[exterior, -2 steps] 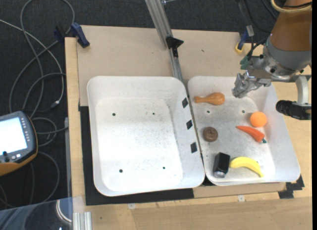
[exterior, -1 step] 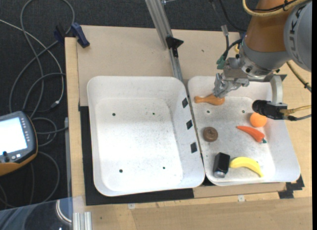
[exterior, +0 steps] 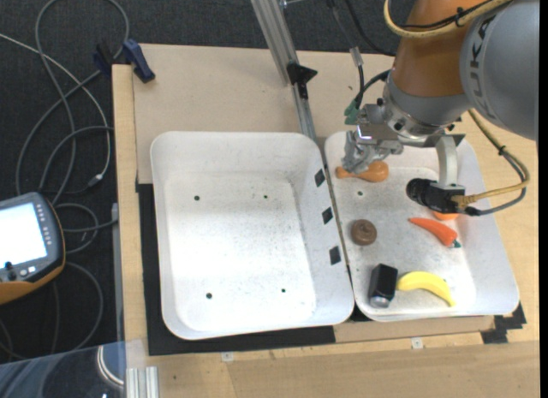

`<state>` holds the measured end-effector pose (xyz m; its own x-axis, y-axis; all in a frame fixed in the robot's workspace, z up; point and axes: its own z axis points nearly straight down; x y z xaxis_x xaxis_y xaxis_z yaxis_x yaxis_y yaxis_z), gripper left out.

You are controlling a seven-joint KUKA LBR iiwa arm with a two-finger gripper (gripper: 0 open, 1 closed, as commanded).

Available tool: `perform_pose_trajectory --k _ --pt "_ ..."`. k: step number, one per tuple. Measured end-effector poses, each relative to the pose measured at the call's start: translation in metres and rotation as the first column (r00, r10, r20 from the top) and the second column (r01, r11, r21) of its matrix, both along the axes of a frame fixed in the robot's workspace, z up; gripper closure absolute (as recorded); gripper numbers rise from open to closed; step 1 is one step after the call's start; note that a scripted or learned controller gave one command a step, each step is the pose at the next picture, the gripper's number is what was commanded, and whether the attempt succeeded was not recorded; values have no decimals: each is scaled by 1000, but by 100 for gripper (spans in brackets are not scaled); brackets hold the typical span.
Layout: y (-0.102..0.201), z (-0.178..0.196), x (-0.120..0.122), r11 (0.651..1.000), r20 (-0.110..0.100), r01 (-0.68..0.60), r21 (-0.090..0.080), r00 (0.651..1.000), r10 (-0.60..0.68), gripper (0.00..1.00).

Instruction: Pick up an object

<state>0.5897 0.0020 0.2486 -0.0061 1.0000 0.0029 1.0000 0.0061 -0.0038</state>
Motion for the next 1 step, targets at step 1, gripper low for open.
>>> perform_pose_trajectory --k 1 --pt "51 5 -6 1000 1 -1 1 1000 1 100"
